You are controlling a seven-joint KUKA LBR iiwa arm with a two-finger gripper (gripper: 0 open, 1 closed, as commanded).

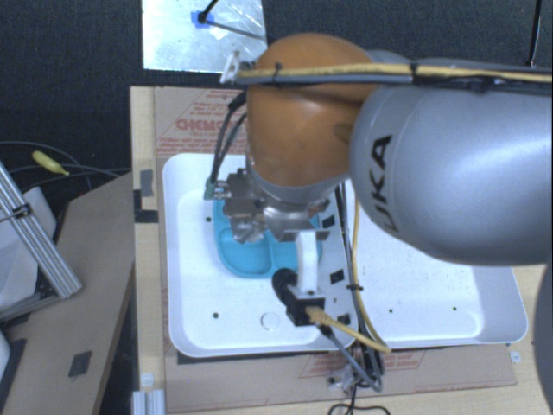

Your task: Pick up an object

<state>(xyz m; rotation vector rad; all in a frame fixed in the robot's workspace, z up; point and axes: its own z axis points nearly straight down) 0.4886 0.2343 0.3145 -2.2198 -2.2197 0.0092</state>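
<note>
**A:** What is hidden from you?

**B:** Nearest you, cables (356,340) cross the rim between the left bin (199,318) and the right bin (449,318). The arm (449,180) and its orange band (302,102) cover much of both.

**A:** And the gripper?

**B:** You see the gripper (249,223) low over the blue object (246,259) in the left bin, apparently touching its top. Open or closed, I cannot tell; the wrist blocks it.

**A:** Further back?

**B:** Cardboard (190,115) lies under the bins, then a shiny sheet (203,20) on dark cloth (69,59).
</note>
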